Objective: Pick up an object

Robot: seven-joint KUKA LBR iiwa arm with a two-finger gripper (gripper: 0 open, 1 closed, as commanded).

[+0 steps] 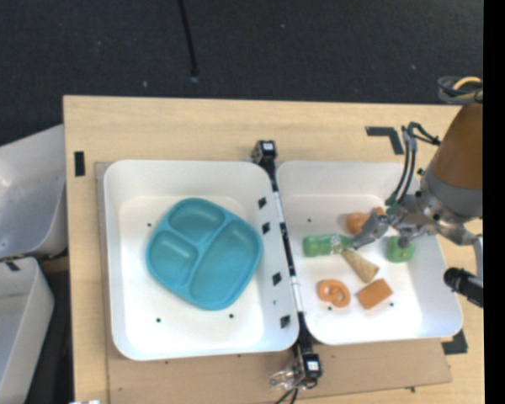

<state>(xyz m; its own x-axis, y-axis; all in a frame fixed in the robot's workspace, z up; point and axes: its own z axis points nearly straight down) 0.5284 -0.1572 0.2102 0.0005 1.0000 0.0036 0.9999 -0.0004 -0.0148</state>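
My gripper (384, 227) hangs low over the middle of the right bin (429, 310), on the grey arm with the orange band (463, 146). Just left of it lies a small orange piece (356, 222). A green piece (399, 249) sits right below the gripper, partly covered by it. Further left lies another green piece (321, 245), with a tan cone (362, 265) beside it. Toward the front of the bin are an orange pretzel shape (333, 292) and an orange block (375, 294). Nothing is visibly lifted.
A blue divided plate (204, 252) lies in the left bin (126, 326). A ridge with black clips (279, 251) separates the two bins. Cables (408, 154) run along the arm above the right bin's back edge.
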